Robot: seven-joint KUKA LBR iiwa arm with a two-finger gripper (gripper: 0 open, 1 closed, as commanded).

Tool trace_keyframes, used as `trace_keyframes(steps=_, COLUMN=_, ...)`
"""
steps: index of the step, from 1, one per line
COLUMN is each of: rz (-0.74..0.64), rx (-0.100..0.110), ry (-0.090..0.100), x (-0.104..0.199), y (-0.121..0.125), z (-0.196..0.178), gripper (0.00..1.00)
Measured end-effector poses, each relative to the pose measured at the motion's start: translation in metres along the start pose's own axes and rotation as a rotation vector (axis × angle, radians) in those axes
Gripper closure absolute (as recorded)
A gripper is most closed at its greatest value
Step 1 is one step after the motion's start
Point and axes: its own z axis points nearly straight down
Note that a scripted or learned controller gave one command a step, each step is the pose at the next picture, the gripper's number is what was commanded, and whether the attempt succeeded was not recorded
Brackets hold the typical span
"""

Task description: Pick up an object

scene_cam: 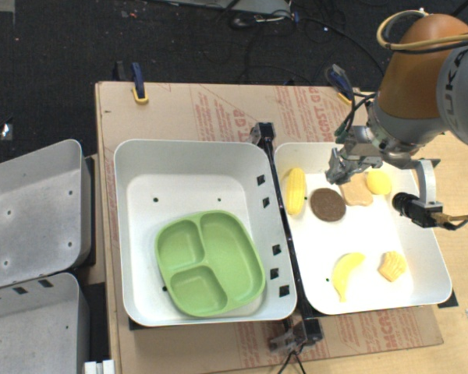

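White plastic forms two shallow bins set side by side on a brown board bench (195, 107), seen from above at a slant. The left bin (140, 170) holds a light green divided plate (209, 263) with three compartments, lying toward the near side.

The right bin (429, 287) holds several toy foods. A yellow corn cob (295, 190) lies along the bin's left wall. Just beside it sits a round brown cookie-like disc (327, 205). A pale tan piece (359, 194) touches the disc's far right side, and a small round yellow piece (379, 182) sits just beside that. Toward the near edge lie a yellow banana (345, 273) and, well to its right, a ridged yellow piece (391, 266).

The grey arm with its orange band (421, 61) reaches in from the right. Its gripper (345, 170) hangs over the far part of the right bin, just above the tan piece and the brown disc. Whether the jaws are wide or narrow cannot be told, and no object is seen between them.

A blue clamp (139, 84) grips the bench's far left edge.
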Motion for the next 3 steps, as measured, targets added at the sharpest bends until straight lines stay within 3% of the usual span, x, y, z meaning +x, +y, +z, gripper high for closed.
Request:
trace_keyframes(steps=2, rz=-0.002, rx=0.001, ry=0.0, x=0.095, y=-0.035, z=0.021, gripper=1.0)
trace_keyframes(steps=3, rz=-0.003, rx=-0.002, ry=0.001, x=0.151, y=-0.052, z=0.008, gripper=1.0)
